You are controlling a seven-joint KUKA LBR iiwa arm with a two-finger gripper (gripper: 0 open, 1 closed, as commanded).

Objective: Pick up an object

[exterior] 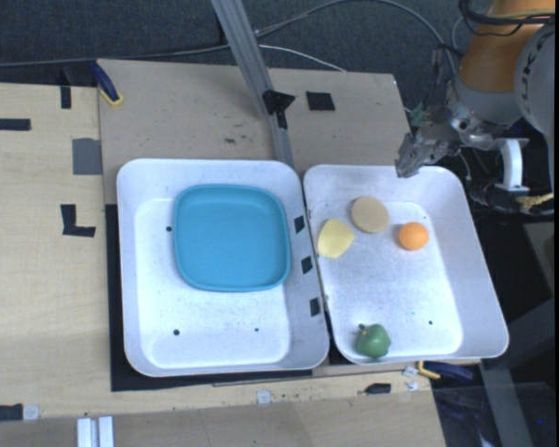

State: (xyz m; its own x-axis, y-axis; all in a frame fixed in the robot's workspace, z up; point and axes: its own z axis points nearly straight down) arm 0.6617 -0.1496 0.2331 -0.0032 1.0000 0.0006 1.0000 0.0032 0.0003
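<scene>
A: Down over the right bin (475, 277) now. End effector (412, 161) hanging above that bin's far rim, just at the top edge, off the grey arm (503, 54) with the orange band.

B: Holding anything?

A: Nothing seen between the tips. Too dark and too small to judge wide or narrow, so cannot tell.

B: And the candidates?

A: All lying in the right bin. Tan round piece (369, 214) nearest the end effector, toward the bin's far half. Orange ball (412, 237) just beside it, a little nearer the bin's outer wall. Yellow piece (334, 238) against the bin's inner wall, close to the tan one. Green object (373, 340) well apart from those three, down by the bin's near rim.

B: Next door?

A: Left bin (149, 333) touching the right bin along the inner wall, carrying a blue plate (231, 237). Both bins sitting on the table (37, 250).

B: Progress, then?

A: Early, by the look of it. Nothing lifted, every object resting on the bin floor. Left to do, judging from here: pick one, come down over it, close, raise it clear. Tan piece or orange ball probably the shortest reach.
</scene>
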